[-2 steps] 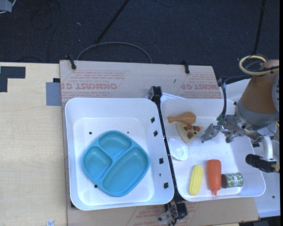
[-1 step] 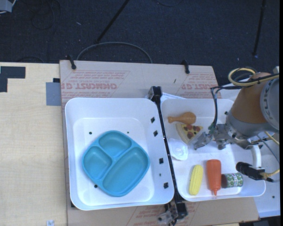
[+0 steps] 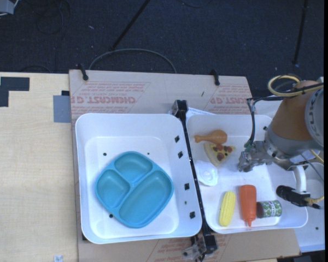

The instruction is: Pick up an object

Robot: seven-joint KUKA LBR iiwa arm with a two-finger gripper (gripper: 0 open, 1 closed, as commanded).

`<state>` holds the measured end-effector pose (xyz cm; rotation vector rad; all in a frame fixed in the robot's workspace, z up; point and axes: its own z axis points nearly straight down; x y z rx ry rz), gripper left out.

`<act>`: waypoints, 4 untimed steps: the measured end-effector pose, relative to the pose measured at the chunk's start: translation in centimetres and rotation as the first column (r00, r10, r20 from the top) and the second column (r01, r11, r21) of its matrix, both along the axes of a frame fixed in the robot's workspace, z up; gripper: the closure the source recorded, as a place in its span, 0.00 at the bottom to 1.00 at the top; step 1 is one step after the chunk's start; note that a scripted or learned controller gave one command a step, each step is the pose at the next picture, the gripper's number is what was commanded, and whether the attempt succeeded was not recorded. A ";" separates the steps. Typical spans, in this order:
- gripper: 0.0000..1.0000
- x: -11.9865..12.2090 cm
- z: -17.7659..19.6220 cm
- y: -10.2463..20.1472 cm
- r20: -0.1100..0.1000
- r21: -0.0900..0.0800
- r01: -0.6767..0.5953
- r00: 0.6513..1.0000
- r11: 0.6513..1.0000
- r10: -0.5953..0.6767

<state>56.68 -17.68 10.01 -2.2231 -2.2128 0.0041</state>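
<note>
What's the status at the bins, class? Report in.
Pincer low in right bin, beside pizza. Drumstick, corn, orange bottle, can lying loose. Blue plate in left bin. Nothing blocking.

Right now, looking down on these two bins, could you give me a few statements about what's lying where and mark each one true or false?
1. The blue plate lies in the left bin. True.
2. The corn cob lies in the same bin as the plate. False: it lies in the right bin.
3. The orange bottle lies between the corn cob and the small green can. True.
4. The pincer is above the blue plate. False: it is over the right bin, beside the pizza slice.
5. The chicken drumstick lies by the pizza slice. True.
</note>
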 end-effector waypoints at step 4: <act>1.00 1.3 11.1 3.9 0.001 0.000 -0.008 1.000 1.000 0.008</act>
